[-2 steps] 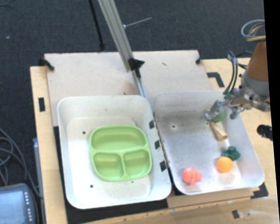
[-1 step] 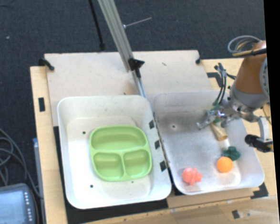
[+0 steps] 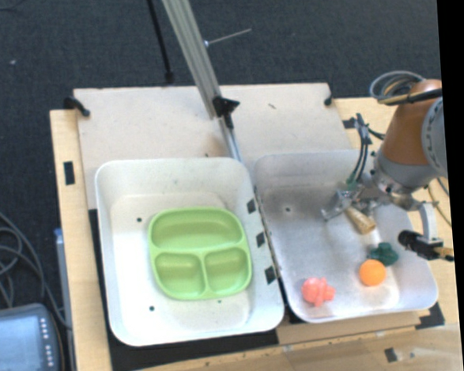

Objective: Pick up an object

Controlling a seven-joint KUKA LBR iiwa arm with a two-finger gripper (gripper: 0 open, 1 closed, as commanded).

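Down in the right bin [image 3: 295,184], a tan cork-like cylinder [image 3: 362,220] lies on its side, its long axis running diagonally from upper left to lower right. The gripper [image 3: 352,204] sits directly over its upper end, touching or nearly so; whether the fingers are apart or closed on it cannot be told. Nearer the bin's front edge lie a dark green piece [image 3: 386,252], an orange ball [image 3: 372,272] just beside it, and a pink toy [image 3: 318,290]. Open floor spreads toward the bin's left wall. The left bin [image 3: 126,251] holds a green divided tray [image 3: 199,252].
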